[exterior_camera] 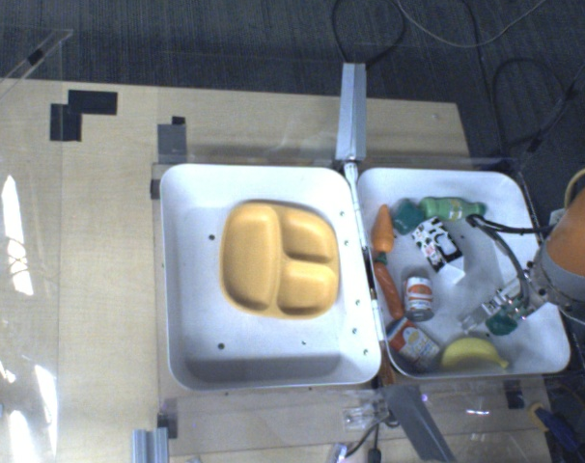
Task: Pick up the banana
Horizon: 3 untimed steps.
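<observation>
**Gripper above banana, right bin**

The gripper point(502, 309) sits low in the right bin point(510, 189); finger state cannot be determined. The banana point(472, 353) lies just below it, against the bin's front wall, beside a small can point(419, 297).

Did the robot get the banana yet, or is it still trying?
Not yet. The banana lies flat near the front of the right bin, with nothing gripping it. What looks done: the arm has reached in, and its gripper sits low, just above the banana. In hand: lining up over it. Still left: closing on the banana and lifting it out.
</observation>
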### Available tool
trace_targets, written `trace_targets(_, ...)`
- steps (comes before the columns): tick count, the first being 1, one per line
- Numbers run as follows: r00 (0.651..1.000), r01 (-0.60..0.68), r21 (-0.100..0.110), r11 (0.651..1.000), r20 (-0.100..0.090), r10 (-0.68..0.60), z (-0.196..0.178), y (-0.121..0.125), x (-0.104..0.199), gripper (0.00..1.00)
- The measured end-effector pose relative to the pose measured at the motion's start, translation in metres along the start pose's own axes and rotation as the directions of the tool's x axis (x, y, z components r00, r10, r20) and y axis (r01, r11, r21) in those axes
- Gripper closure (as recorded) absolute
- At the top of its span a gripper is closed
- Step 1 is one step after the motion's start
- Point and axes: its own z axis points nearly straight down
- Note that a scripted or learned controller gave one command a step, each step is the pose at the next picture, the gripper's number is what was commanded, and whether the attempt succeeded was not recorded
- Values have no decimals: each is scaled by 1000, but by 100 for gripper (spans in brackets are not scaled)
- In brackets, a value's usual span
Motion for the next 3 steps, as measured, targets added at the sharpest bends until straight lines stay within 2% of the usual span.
trace_targets(1, 983, 182, 4, 983, -8, -182, -61, 26, 46, 0)
trace_targets(2, 886, 464, 1, 886, -7, -464, -62, 15, 27, 0)
trace_targets(3, 762, 647, -6, 762, 4, -647, 0, 3, 0, 0)
